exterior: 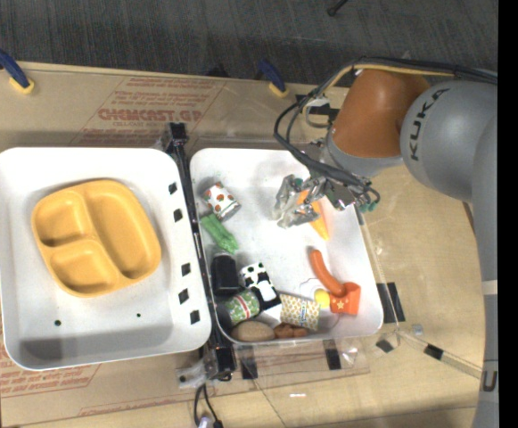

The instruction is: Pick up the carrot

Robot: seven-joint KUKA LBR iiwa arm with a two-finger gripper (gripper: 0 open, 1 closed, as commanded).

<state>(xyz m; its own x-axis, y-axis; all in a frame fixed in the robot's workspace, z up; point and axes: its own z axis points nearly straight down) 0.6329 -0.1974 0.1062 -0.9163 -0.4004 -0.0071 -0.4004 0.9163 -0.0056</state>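
Carrot (319,220) lies just beside the fingers (287,205) — right bin (241,163).

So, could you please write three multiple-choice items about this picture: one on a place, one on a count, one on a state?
1. Where does the yellow tray lie?
A. in the left bin
B. in the right bin
C. on the cardboard outside the bins

2. How many compartments does the yellow tray have?
A. two
B. three
C. five

3. How is the pincer placed with respect to the carrot?
A. far away, over the left bin
B. low in the right bin, directly beside the carrot
C. raised high above the bench, outside both bins

Answers:
1 A, the tray rests on the floor of the left bin.
2 B, two upper sections and one lower section are visible.
3 B, the pincer is at the carrot's upper end in the right bin.
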